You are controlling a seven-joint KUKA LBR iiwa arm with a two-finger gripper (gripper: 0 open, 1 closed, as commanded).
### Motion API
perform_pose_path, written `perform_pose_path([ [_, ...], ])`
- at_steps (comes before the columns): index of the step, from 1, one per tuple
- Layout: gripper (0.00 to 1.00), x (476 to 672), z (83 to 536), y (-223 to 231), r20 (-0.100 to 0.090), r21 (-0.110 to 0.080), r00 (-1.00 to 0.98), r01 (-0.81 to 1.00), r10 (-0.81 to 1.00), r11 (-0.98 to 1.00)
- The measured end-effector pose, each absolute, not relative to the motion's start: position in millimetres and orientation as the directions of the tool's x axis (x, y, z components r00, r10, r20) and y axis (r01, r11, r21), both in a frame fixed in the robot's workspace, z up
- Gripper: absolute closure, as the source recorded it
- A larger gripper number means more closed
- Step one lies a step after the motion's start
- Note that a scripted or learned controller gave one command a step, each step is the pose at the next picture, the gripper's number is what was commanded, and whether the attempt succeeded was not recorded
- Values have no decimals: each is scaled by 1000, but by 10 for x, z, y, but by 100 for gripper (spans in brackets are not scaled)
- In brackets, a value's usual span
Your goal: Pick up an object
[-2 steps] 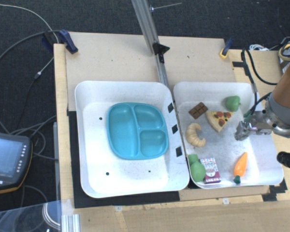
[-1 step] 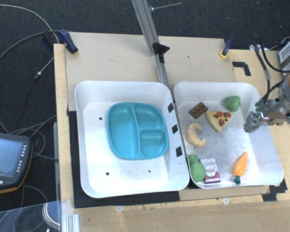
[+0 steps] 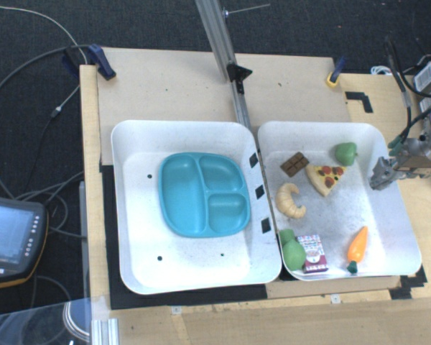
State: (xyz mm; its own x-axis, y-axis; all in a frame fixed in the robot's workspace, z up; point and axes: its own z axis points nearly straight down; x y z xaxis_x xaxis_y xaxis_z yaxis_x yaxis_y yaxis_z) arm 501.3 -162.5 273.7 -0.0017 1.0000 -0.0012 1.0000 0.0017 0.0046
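The right bin (image 3: 388,214) holds several toy foods: a brown chocolate bar (image 3: 294,164), a pizza slice (image 3: 325,177), a green pepper (image 3: 345,152), a croissant (image 3: 291,200), an orange carrot (image 3: 357,245), a green pear (image 3: 292,251) and a small pink carton (image 3: 313,254). My gripper (image 3: 382,175) hovers at the right bin's right rim, right of the pizza slice and the pepper, apart from both. Nothing shows between its fingers.
The left bin (image 3: 129,192) holds a teal divided plate (image 3: 203,194). A metal pole (image 3: 219,34) slants down to the gap between the bins. Cables and a pendant (image 3: 11,236) lie on the floor at left.
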Motion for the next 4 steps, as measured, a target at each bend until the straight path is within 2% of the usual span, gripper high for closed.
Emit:
perform_pose_path([
  [3, 100, 5576, 2779, -216, 1, 3, -7, 1000, 1000, 7],
  [4, 100, 5735, 2714, 377, 1, 2, -7, 1000, 1000, 7],
])
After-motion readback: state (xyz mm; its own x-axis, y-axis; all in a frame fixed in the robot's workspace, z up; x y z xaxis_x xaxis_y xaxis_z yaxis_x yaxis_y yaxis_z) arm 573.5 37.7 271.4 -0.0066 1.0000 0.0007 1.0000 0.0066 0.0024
